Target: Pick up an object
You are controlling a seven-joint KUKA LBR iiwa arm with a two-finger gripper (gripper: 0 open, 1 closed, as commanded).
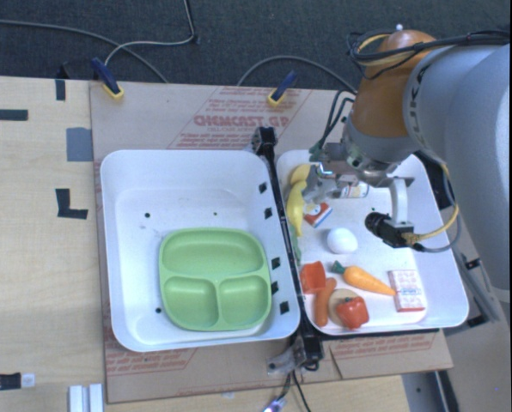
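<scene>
bench (33,256) light wood, cardboard (230,123) under bins | dark carpet (84,7) behind | hand (325,181) state: can't tell

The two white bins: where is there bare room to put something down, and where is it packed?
The left bin has bare floor along its far side and left side, around the green divided plate. The right bin is crowded: banana, white egg, carrot, red pepper and small box fill it, with the pincer hanging over its far end.
</scene>
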